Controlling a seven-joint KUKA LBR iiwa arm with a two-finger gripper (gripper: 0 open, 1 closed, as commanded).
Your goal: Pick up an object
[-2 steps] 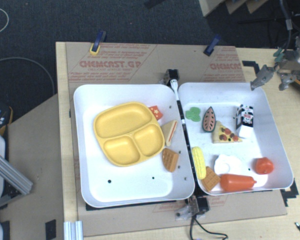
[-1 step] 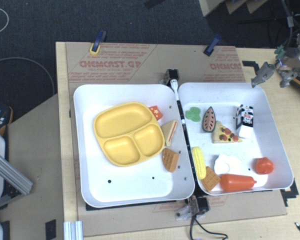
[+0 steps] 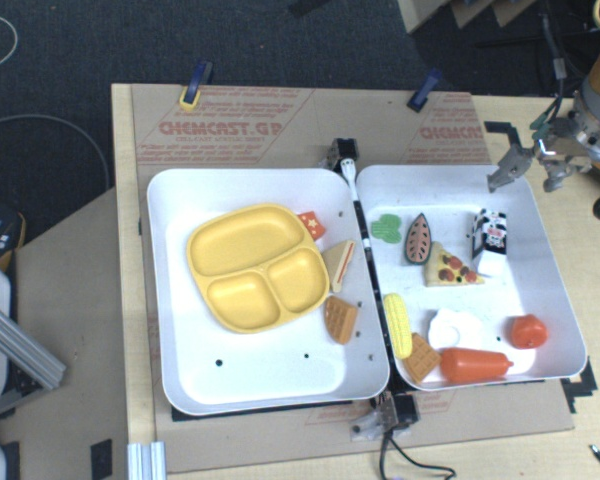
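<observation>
at the right edge of the frame, above the upper right corner of the right bin [image 3: 558, 298], the tool [image 3: 528, 168] hangs with its 2 fingers spread wide and nothing between them. just below it and to the left, inside that bin, a small black and white cow figure [image 3: 489, 232] stands near the top. left of the cow lie a pizza slice [image 3: 452, 268], a dark watermelon slice [image 3: 417, 239] and a green leaf piece [image 3: 386, 229]. lower in the same bin are a yellow corn cob [image 3: 396, 325], a white fried egg shape [image 3: 457, 329], an orange carrot [image 3: 474, 365] and a red tomato [image 3: 527, 331]. the left bin [image 3: 170, 328] holds a yellow divided plate [image 3: 258, 266], with a red piece [image 3: 311, 226] at its upper right, a sandwich wedge [image 3: 339, 263] just beside its right rim and a brown waffle piece [image 3: 341, 319] below that. both bins sit on a brown board on the table [image 3: 130, 128].
</observation>
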